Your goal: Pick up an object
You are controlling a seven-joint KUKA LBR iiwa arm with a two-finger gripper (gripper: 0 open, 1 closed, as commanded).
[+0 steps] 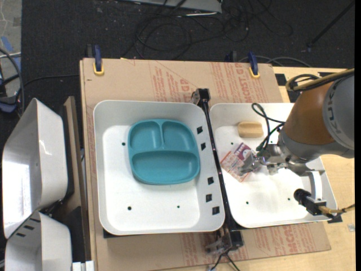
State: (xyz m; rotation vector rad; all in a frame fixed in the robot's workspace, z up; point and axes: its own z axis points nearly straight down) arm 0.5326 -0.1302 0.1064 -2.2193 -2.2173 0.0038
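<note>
Gripper (252,164): I see it low in the right bin (271,219), at a crumpled packet (237,158); grip state I cannot tell.
Block (250,130): tan, near far rim.
Room: front floor bare.
Left bin (113,208): teal plate (163,151).

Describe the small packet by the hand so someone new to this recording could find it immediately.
Of the two white bins, take the right bin, the one the grey arm reaches into. Near its left wall lies a small crinkled packet, red and white with a purple patch, right at the hand. Its only neighbour, the tan block above it, is plain and smooth.
</note>
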